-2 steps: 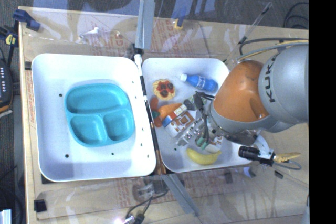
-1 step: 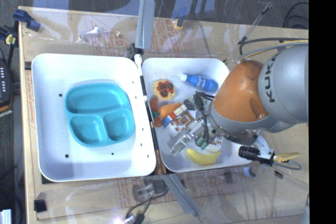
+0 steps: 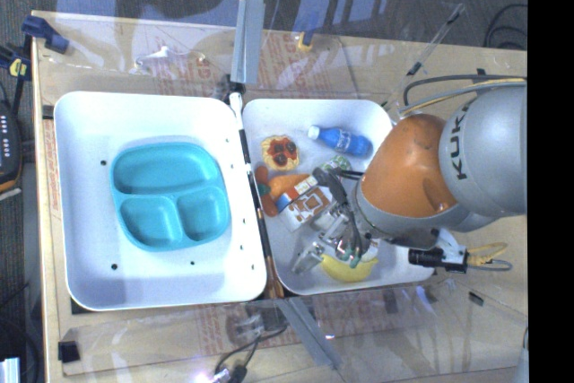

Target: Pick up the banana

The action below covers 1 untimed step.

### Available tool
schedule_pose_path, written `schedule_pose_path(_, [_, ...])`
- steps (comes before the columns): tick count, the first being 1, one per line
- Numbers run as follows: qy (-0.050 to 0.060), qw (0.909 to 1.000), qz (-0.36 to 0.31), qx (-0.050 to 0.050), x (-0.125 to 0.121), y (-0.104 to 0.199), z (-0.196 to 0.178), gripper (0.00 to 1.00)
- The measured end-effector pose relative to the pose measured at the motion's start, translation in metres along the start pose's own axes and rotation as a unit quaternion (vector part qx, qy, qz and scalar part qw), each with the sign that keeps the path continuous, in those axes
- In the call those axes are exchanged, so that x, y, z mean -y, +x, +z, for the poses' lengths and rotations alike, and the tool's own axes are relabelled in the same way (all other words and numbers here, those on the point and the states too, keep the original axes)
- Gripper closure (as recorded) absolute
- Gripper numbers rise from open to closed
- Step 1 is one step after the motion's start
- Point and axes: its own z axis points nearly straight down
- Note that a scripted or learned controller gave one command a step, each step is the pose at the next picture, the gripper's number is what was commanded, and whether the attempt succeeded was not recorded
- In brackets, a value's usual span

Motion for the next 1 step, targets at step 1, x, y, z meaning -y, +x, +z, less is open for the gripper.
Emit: schedule_pose_path(1, [0.0,1.0,-0.002,-0.001,-0.0009,-0.0002,-0.0104,1.0])
